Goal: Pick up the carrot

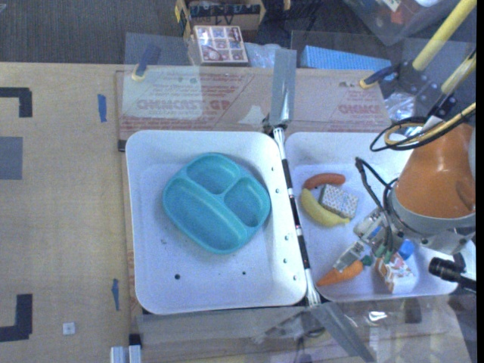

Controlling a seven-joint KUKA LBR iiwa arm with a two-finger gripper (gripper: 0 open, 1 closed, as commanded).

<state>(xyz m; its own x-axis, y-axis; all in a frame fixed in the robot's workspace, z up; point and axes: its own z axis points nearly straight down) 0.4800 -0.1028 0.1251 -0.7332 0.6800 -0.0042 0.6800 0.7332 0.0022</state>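
Seeing my arm (435, 184) bent low over the right bin (344, 151) | gripper (361, 254) above carrot (340, 275), grip unclear | no legible writing.

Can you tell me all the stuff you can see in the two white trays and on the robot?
Shallow white bins: two, white, side by side on the bench.
Divided plastic plate: one, teal, in the left bin.
Sausage-shaped toy: one, red-orange, top of the right bin.
Toy banana: one, yellow, below the sausage.
Speckled block: one, grey, against the banana.
Toy carrot: one, orange, near the right bin's front edge.
Small printed box: one, white-red, right of the carrot.
Robot arm: one, grey with orange band, over the right bin.
Tool: one, at the carrot's top.
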